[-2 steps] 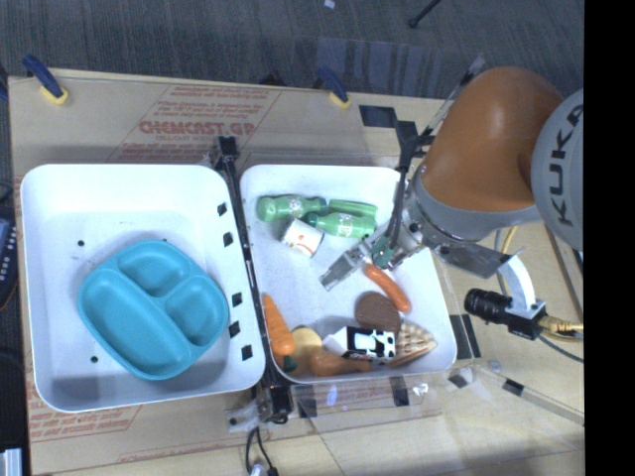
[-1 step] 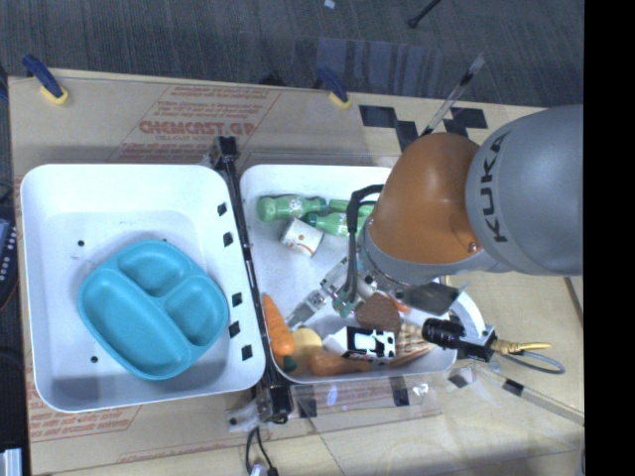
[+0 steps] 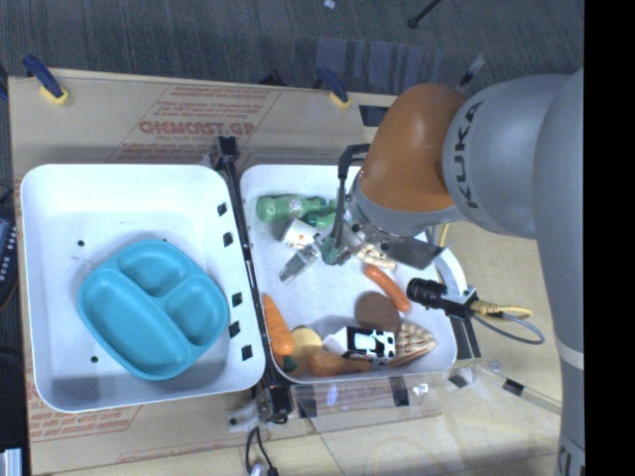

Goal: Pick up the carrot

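The carrot [image 3: 278,327] is orange and tapered. It lies along the left wall of the right bin [image 3: 444,256], near the front, with its tip pointing toward the back. My gripper [image 3: 313,258] hangs over the middle of that bin, up and to the right of the carrot and apart from it. It is open, and nothing shows between its fingers. The grey and orange wrist covers the bin's back right part.
A green bottle [image 3: 293,207] and a small white item [image 3: 298,233] lie just behind the gripper. An orange-red stick [image 3: 385,284], a brown disc [image 3: 377,311], a black-and-white block [image 3: 369,343] and a cone [image 3: 412,343] crowd the front right. The left bin [image 3: 60,206] holds a blue divided plate [image 3: 154,305].
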Tool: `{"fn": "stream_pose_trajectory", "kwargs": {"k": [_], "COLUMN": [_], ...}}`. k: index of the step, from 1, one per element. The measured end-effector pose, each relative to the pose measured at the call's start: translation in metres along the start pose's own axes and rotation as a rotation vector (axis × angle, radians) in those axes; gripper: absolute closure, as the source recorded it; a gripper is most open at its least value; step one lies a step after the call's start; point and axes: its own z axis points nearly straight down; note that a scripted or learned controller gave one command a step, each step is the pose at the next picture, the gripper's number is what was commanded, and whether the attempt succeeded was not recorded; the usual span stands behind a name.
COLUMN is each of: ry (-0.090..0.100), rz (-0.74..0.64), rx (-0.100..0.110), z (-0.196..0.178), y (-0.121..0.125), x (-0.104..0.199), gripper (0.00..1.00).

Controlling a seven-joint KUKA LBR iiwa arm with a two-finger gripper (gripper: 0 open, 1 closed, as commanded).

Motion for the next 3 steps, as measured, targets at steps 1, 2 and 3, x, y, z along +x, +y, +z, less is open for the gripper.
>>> {"fn": "stream_pose_trajectory", "kwargs": {"k": [1,2,3], "ry": [0.003,-0.001,0.002], "rz": [-0.307,-0.284,-0.409], "rx": [0.002,0.000,0.000], "z": [-0.019,0.000,-0.002], "y": [-0.053,-0.007,-0.037], "x": [0.025,0.004,0.042], "gripper": [0.00,0.00,0.00]}}
